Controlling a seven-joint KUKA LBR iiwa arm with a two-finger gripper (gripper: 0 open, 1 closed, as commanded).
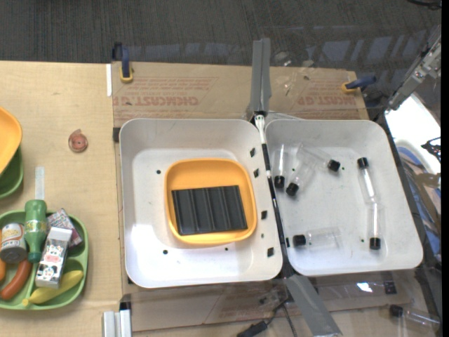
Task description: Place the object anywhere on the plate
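Clear tubes [368, 202] — black-capped, several, loose in the right bin [337, 213], at three o'clock from the plate [210, 166]. Claw: we cannot tell its state. Plate: yellow, dark ridged insert, centred in the left bin [144, 188]. Risks, as we judge — round, slick tubes may slip from a pinch or roll off; the cluster at the bin's ten o'clock invites a double pick. Tube walls are hard to trace against white.

A yellow plate [210, 202] sat in the left bin [140, 202] with a dark ridged block [210, 210] on it. The right bin [393, 209] held clear tubes [370, 202] (black-capped, scattered about).
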